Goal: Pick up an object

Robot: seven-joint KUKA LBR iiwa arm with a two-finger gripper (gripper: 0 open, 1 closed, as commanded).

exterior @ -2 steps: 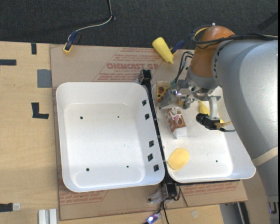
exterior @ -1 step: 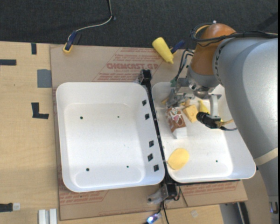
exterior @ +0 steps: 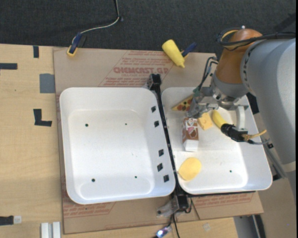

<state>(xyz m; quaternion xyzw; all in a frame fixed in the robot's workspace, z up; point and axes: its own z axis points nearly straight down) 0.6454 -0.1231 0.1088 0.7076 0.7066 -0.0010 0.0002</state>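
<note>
The right bin point(exterior: 248, 180) holds several small items. A white and brown carton point(exterior: 190, 134) lies near its left side, with a round yellow piece point(exterior: 189, 168) in front of it. A yellow cheese wedge point(exterior: 205, 121), a banana-shaped yellow piece point(exterior: 218, 118) and a pizza slice point(exterior: 183, 104) lie toward the back. My gripper point(exterior: 197, 108) is low in the bin's back part, just above the carton and beside the cheese wedge. Nothing shows between its tips.
The left bin point(exterior: 109, 143) stands beside the right one, with a black divider clip strip point(exterior: 161, 128) between them. A yellow bottle-shaped toy point(exterior: 174, 52) lies on the cardboard behind the bins. A cable with a yellow clip point(exterior: 75, 45) runs at the back left.
</note>
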